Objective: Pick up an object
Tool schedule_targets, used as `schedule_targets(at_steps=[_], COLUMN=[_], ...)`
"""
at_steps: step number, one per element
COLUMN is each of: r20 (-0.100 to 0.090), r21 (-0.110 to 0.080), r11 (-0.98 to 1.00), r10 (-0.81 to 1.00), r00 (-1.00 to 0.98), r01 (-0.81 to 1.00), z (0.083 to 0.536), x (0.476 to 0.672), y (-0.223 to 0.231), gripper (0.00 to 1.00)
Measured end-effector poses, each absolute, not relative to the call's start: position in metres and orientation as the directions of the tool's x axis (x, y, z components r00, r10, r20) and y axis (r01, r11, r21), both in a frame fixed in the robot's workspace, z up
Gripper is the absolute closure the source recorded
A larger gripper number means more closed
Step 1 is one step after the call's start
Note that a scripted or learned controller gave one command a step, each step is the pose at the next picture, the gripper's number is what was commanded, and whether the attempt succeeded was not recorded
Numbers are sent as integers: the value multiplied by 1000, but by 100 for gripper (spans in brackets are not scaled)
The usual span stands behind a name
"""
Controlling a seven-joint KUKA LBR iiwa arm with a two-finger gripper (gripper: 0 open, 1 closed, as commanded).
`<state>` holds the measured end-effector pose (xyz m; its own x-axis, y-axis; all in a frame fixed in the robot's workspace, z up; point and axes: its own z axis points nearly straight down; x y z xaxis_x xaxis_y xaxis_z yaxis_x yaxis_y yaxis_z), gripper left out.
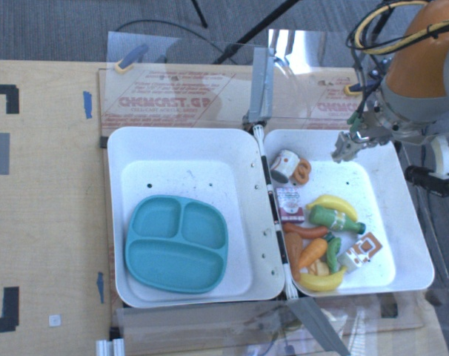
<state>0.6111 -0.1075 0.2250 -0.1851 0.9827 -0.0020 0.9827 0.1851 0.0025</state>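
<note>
The right bin (387,199) holds a pile of toy food: a grey can (284,165) beside a pretzel (301,171), a small printed packet (290,201), a yellow banana (334,204), a green bottle (334,218), a carrot (312,252), a green pepper (333,251), a small white carton (361,250) and a second yellow banana (321,279). My gripper (344,147) hangs over the bin's far right part, above bare white floor, well apart from the pile. Nothing shows between its fingers.
The left bin (135,154) holds a teal divided plate (178,243). A clear acrylic sheet (165,99) lies behind both bins. A metal post (261,87) stands at the divider between them. Yellow and black cables (380,21) loop above the arm's wrist.
</note>
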Motion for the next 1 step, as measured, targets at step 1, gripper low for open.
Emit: schedule_targets(at_steps=[1], r20=[-2], r21=[2], r11=[185], r10=[983], r00=[-185], r01=[983], z=[225], x=[611], y=[-108], gripper=[0])
